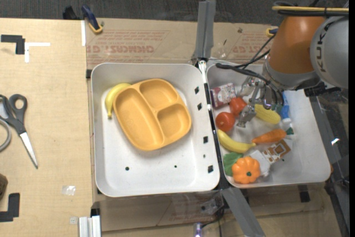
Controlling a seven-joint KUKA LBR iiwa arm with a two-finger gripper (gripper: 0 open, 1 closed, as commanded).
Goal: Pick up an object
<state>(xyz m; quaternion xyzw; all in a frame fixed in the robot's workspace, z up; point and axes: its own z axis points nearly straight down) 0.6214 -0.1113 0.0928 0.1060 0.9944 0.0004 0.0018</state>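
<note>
The pincer [250, 110] hangs with fingers apart and empty in the right bin [310, 175], just right of two tomatoes [226, 119], above a banana [236, 144] and pumpkin [246, 169].

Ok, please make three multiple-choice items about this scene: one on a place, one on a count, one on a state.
1. Where does the divided orange plate lie?
A. right bin
B. left bin
C. bench beside the scissors

2. How many compartments has this plate?
A. two
B. three
C. four

3. Where is the claw?
A. low over the toys in the right bin
B. above the left bin
C. raised over the cardboard

Key:
1 B, since the plate lies inside the left bin, with a yellow banana at its edge.
2 B, one long and two smaller hollows show.
3 A, it hangs near the tomatoes.
</note>
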